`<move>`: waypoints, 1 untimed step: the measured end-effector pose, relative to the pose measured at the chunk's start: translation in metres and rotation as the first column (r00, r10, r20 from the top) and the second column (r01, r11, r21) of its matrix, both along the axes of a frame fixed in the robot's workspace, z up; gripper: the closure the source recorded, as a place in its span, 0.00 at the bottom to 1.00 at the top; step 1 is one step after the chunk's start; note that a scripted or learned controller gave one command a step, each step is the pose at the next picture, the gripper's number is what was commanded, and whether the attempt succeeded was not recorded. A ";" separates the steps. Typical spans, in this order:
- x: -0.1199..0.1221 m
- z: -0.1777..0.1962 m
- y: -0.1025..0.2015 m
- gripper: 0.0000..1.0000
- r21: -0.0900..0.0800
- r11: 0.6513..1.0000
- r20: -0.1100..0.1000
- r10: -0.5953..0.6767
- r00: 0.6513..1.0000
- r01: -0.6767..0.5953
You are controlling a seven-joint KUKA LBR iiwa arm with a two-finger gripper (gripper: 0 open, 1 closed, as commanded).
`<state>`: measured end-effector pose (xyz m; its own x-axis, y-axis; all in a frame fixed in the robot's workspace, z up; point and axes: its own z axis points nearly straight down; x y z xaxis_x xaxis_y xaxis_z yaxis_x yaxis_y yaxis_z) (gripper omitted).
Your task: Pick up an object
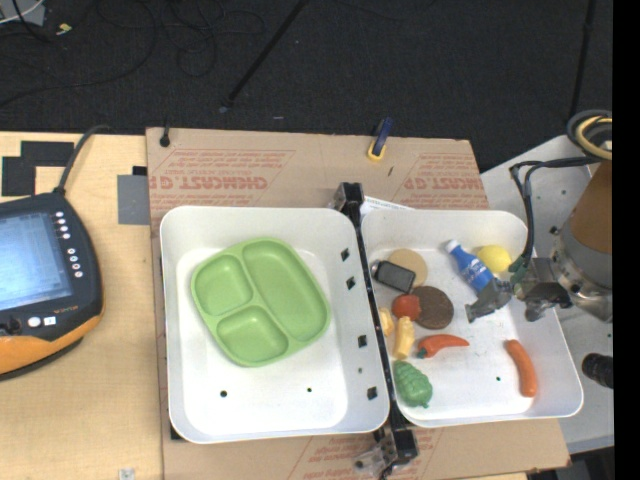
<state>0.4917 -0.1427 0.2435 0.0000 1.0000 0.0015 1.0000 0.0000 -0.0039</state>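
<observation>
The right bin (560,400) holds several small objects. A blue bottle (466,264) and a yellow lemon (494,258) lie at its far side. A black block (395,277) rests on a tan disc (410,262), beside a brown disc (434,307) and a red ball (406,306). Nearer are a yellow piece (402,336), a red chili (441,345), a green broccoli (412,384) and an orange sausage (521,367). My gripper (511,305) hangs low over the bin's right side, just right of the bottle, open with nothing between its fingers.
The left bin (190,388) holds a green divided plate (260,301). A black divider (365,308) runs between the bins. A teach pendant (40,273) lies at far left. A blue and yellow clamp (379,140) sits on the cardboard behind.
</observation>
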 end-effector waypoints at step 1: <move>0.000 0.010 -0.001 1.00 0.001 1.000 -0.002 0.000 1.000 0.000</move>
